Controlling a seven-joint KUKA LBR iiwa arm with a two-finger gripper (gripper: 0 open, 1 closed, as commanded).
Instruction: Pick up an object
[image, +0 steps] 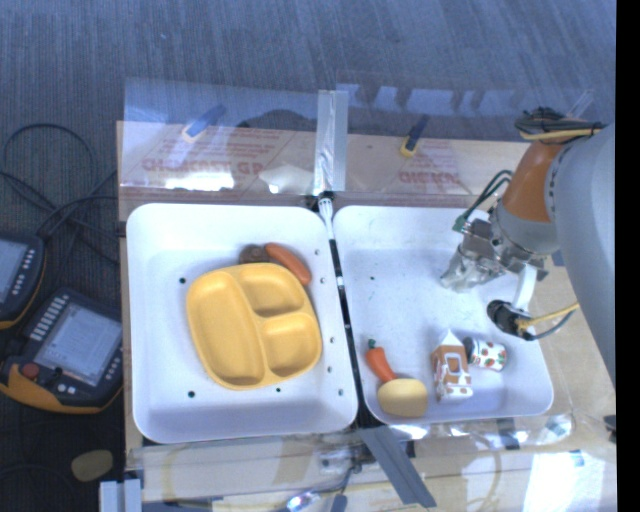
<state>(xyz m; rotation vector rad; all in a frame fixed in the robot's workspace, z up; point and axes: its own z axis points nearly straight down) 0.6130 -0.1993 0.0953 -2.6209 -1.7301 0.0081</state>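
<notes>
My gripper (466, 275) hangs low over the far right part of the right bin (400, 240), above bare bin floor. Nothing shows in its grasp. Toward the bin's near side lie a small carrot (378, 360), a yellow lemon-like fruit (403, 396), a little house-shaped carton (451, 370) and a small white toy with red and green marks (487, 353). The toy is the closest of these to the gripper, a short way nearer the front. A black cable end (505, 317) dangles from the wrist between the gripper and the toy.
The left bin (160, 300) holds a yellow divided plate (255, 325), with an orange sausage-shaped item (288, 262) and a brown piece (255, 253) tucked behind it. A ridge (340, 300) divides the two bins. A handheld controller (65, 350) lies off the bench at left.
</notes>
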